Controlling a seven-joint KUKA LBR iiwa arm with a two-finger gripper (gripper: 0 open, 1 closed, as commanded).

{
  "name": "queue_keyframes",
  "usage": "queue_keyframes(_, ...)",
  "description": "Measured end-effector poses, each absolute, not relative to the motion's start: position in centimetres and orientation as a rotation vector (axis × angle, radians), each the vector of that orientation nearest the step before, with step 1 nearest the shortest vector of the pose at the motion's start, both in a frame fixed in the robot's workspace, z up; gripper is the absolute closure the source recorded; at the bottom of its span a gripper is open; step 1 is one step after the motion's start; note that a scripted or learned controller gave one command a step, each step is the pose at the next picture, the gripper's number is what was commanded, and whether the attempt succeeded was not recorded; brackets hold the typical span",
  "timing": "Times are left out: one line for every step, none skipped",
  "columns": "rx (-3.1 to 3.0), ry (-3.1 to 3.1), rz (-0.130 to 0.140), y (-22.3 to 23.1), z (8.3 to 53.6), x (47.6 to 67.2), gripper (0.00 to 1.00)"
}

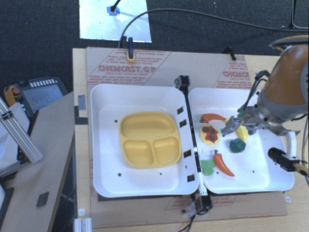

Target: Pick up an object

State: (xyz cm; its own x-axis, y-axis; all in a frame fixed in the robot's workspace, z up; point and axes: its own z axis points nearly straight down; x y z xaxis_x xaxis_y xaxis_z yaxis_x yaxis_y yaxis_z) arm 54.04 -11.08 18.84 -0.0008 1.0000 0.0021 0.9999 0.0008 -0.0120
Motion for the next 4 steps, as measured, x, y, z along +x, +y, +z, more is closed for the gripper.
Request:
queue_keyframes(-2.218, -2.225, -0.001, -11.1, 19.5, 54.3, 0.0)
queue_keyframes(-2.218, -2.222, 0.0, -10.3, 14.2, 53.7, 0.0)
queue_keyframes(-2.233, -2.242, -0.025, -10.3, 11.4, 54.5, 0.0)
queue_keyframes(-2.235, -2.243, -0.023, -10.4, 12.2, 54.6, 1.0)
